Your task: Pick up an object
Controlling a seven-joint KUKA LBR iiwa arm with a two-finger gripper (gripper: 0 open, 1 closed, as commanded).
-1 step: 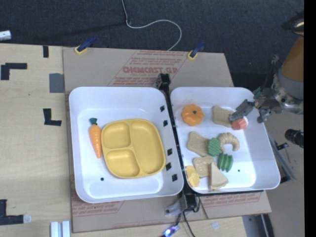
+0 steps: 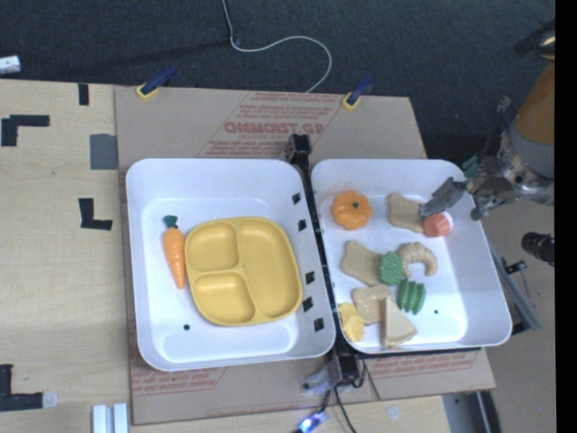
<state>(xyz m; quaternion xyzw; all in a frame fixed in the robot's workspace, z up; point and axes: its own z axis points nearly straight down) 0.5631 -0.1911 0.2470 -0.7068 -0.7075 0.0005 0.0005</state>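
The right bin [image 2: 469,332] holds several toy foods: an orange pumpkin [image 2: 351,209], a beige bread piece [image 2: 406,211], a small salmon-red piece [image 2: 437,225], a croissant [image 2: 418,257], a green leafy piece [image 2: 391,268], a tan toast slice [image 2: 360,262], a dark green ridged piece [image 2: 411,296] and a pale wedge [image 2: 395,324]. My gripper [image 2: 455,206] hangs over the bin's upper right, open, nothing between its fingers. One long grey finger [image 2: 442,195] slants down-left, its tip just above the salmon-red piece and next to the bread piece.
The left bin [image 2: 144,188] holds a yellow divided plate [image 2: 243,269] and a toy carrot [image 2: 174,251] to its left. A black hinge strip [image 2: 311,242] separates the bins. Both bins rest on cardboard [image 2: 261,124]; a white cable [image 2: 279,43] loops behind.
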